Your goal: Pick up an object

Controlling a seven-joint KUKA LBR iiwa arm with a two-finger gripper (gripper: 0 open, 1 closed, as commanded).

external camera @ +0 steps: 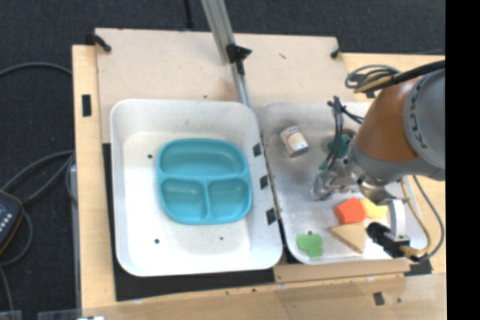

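Observation:
My gripper (327,186) hangs low over the middle of the right bin (279,133), fingers pointing down toward the bin floor; nothing shows between them. A small white can with a red and yellow label (294,140) lies up and left of the gripper. An orange block (349,211) sits just right and below the gripper, with a yellow piece (376,210) beside it. A tan wedge (349,237) lies near the bin's front edge, and a green leafy toy (309,243) lies at the front left.
The left bin (135,131) holds a teal divided plate (203,180) at its centre. A metal pole (214,4) slants up from between the bins. The arm's orange band (386,127) covers the right bin's right side.

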